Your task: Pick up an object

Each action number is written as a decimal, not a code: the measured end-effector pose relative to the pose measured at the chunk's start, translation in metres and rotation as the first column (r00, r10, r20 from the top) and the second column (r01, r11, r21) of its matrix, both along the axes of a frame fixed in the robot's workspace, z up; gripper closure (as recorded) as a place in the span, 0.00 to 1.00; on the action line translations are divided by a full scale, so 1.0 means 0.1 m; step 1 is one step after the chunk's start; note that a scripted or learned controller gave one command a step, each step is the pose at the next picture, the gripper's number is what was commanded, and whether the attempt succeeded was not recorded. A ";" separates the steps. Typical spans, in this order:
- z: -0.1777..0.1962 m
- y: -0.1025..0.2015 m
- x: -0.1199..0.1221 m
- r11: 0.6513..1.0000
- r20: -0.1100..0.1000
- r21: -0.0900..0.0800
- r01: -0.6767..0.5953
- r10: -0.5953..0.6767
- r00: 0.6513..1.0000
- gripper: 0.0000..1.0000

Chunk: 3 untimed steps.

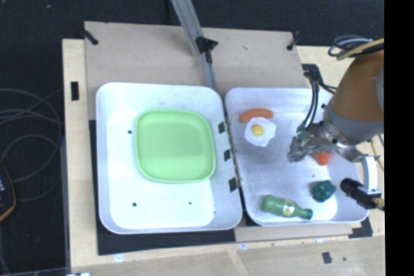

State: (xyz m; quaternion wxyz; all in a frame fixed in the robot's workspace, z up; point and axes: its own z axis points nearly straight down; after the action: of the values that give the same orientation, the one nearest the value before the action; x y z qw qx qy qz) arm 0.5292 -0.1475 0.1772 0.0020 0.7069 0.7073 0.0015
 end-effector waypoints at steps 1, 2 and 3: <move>0.29 -0.01 0.01 1.000 -0.002 0.000 0.001 -0.001 1.000 1.00; 0.28 0.53 0.23 1.000 -0.004 0.002 -0.004 0.004 1.000 1.00; 0.40 1.05 0.52 1.000 -0.003 0.002 -0.004 0.004 1.000 1.00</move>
State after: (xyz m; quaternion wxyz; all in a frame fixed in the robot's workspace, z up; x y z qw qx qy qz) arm 0.5816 -0.0423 0.2175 0.0003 0.7055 0.7088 0.0010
